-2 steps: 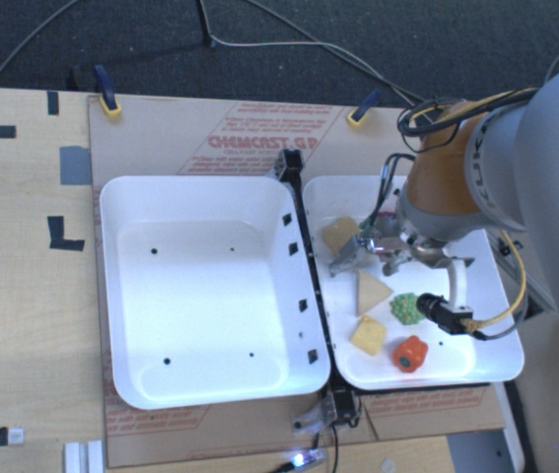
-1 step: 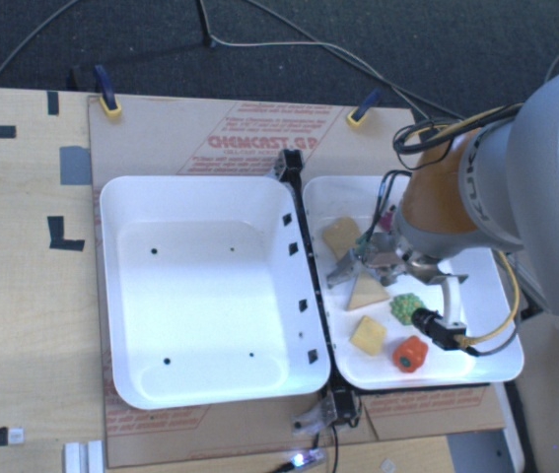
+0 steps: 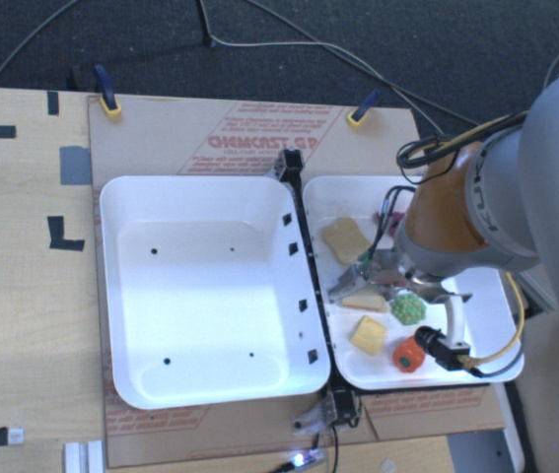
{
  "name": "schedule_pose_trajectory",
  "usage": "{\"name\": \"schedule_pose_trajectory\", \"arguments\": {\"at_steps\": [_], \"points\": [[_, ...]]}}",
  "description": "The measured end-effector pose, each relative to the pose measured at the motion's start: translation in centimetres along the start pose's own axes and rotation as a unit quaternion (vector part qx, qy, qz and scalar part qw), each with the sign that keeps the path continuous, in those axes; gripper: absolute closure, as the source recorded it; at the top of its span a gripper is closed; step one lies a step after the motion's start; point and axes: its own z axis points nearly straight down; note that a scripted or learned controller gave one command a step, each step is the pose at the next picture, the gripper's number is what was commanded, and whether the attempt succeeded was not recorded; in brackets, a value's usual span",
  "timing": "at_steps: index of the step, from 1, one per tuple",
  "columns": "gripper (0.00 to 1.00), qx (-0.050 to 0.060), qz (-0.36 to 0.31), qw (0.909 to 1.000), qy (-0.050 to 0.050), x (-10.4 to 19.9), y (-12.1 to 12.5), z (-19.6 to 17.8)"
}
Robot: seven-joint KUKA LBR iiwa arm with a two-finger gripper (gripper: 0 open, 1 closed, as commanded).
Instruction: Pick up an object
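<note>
Hovering low over right bin [image 3: 491, 371], gripper [image 3: 350, 284] by tan wedge [image 3: 364, 302], poised for pick; claw state unclear.

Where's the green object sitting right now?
The green object lies in the right bin, just below the arm's wrist, with the yellow block to its lower left and the red object below it.
</note>
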Motion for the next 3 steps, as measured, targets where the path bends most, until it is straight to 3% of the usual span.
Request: {"name": "schedule_pose_trajectory", "arguments": {"at_steps": [1, 2, 3], "points": [[0.00, 0.002, -0.001, 1.0000, 0.001, -0.2, 4.6, 0.1], [0.00, 0.000, -0.001, 1.0000, 0.000, -0.9, 12.9, 0.2], [0.00, 0.002, 0.000, 1.0000, 0.000, 0.0, 9.0, 0.1]]}}
